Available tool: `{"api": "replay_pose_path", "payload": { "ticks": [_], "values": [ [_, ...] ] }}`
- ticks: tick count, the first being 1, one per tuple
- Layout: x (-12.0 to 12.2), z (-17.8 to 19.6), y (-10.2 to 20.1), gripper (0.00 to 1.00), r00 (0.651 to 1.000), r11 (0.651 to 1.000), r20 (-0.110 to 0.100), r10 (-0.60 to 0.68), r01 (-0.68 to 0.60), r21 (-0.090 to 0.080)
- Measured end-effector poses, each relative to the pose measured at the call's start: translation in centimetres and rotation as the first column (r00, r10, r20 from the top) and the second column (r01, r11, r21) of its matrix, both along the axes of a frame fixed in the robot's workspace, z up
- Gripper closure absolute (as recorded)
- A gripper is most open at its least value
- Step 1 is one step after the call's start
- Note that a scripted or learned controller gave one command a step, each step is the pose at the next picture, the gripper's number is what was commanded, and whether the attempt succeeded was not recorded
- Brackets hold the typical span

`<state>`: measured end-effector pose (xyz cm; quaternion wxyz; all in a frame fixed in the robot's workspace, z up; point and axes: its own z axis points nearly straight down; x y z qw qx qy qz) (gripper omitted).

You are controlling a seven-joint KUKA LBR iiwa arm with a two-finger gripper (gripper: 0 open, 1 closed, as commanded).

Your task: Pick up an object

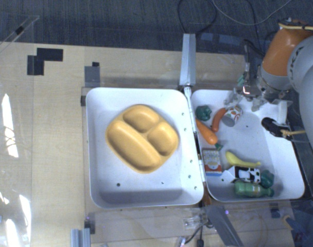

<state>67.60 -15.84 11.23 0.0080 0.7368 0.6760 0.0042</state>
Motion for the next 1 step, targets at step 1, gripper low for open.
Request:
{"api": "replay_pose_path", "payload": {
  "ticks": [1],
  "values": [
    [-2.59, -2.6, 0.35, 0.0, 0.968, 0.968, -0.009, 0.251, -0.251, 0.004]
  ]
}}
